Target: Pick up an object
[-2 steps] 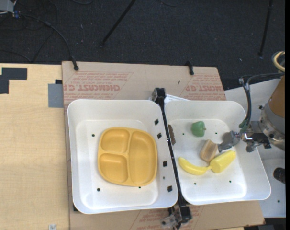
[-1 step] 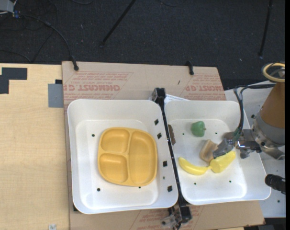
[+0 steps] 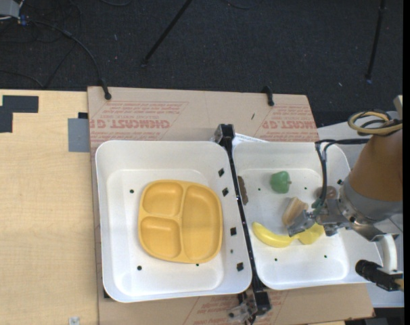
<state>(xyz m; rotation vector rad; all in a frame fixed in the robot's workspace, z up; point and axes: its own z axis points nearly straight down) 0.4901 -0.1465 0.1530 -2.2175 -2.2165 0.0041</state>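
On the desk [image 3: 36,215], two bins side by side. In the left bin [image 3: 114,164], a divided plate [image 3: 180,221] near the middle. In the right bin [image 3: 293,273], a banana [image 3: 271,235] toward the front, a small round fruit [image 3: 280,181] behind it, and a wedge-shaped piece [image 3: 293,210] between them to the right. At the right, over that bin, the gripper [image 3: 306,225], just beside the wedge and the banana's right end.

2 white bins [image 3: 117,181], 1 yellow divided plate [image 3: 180,221] in left bin, right bin w/ 1 banana [image 3: 269,235], 1 green obj [image 3: 280,181], 1 tan block [image 3: 293,211].
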